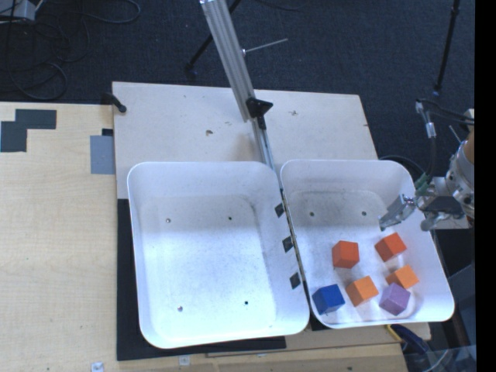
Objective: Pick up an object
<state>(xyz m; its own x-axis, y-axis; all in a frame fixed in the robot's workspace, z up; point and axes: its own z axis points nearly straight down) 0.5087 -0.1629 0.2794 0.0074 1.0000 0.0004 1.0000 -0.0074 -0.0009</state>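
The right bin holds several small cubes near its front right corner: a red-orange cube, a second red-orange cube, an orange cube, another orange cube, a blue cube and a purple cube. My gripper hangs over the right bin's right side, just above and behind the second red-orange cube. Its two fingers stand apart, open, with nothing between them.
The left bin lies beside the right one, with black clips along the shared wall. A slanted aluminium bar rises behind the bins. Cables and a stand sit at the far right.
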